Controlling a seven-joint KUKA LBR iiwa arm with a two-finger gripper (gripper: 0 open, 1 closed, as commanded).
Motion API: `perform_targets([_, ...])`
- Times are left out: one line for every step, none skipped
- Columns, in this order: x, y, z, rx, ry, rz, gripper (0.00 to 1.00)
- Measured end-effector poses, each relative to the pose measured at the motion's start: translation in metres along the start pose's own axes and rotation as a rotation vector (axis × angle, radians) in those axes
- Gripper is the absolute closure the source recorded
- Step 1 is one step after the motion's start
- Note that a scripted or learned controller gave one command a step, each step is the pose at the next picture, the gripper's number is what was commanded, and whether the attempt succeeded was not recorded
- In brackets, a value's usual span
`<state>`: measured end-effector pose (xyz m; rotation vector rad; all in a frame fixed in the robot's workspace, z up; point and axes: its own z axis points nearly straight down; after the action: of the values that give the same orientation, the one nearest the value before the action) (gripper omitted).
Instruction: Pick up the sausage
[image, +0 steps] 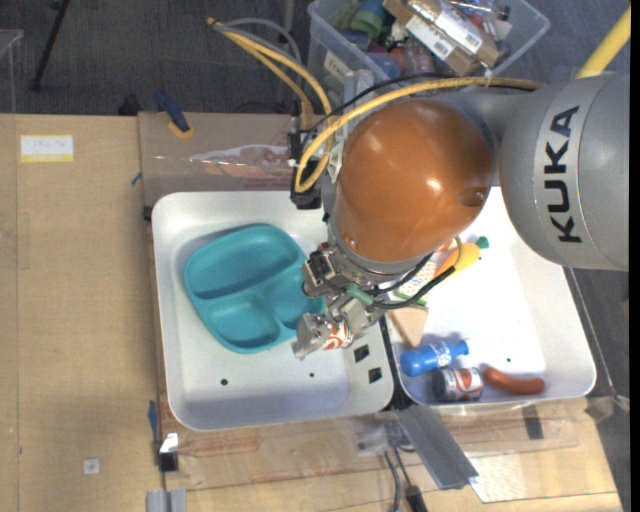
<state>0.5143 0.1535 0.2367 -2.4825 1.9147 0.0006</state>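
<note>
The sausage (514, 381), reddish-brown and short, lies flat near the front right corner of the right bin (560, 330). My gripper (323, 337) hangs below the orange wrist band over the right part of the left bin (190, 390), beside the divider. It is far to the left of the sausage, with a bottle and a can between them. I see nothing from the bins in it.
A teal divided tray (243, 283) lies in the left bin, its edge next to the gripper. In the right bin, a blue bottle (434, 356) and a small can (460, 383) lie just left of the sausage. A wooden wedge (408, 322) and a yellow item (464, 255) sit further back.
</note>
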Motion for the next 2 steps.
perform_targets([0.007,0.013,0.132,-0.003,-0.001,-0.475,1.0])
perform_targets([-0.072,0.001,0.138,0.004,0.017,-0.856,1.0])
